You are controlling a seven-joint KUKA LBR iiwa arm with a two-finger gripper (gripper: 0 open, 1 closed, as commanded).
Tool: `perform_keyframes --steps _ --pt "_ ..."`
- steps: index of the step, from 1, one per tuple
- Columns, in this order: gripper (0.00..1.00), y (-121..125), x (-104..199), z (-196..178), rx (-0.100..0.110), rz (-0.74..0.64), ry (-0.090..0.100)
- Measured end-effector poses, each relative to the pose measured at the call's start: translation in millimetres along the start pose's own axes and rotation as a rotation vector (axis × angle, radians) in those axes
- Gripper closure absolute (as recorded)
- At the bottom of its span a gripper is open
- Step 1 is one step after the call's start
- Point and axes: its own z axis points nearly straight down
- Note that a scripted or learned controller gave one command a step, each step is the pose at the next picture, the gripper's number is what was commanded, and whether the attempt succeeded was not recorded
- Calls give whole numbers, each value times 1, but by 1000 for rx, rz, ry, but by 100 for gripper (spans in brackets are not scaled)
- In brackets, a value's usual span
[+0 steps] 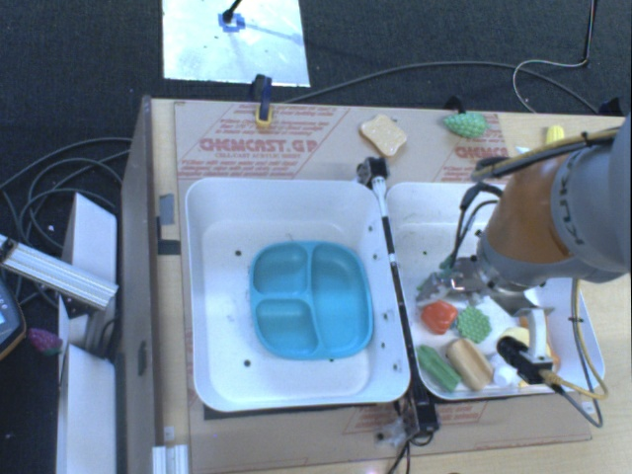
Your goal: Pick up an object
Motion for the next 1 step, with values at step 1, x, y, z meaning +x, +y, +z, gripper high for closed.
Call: perform_keyframes --steps 1 --pt "0 -33 1 0 1 0 1"
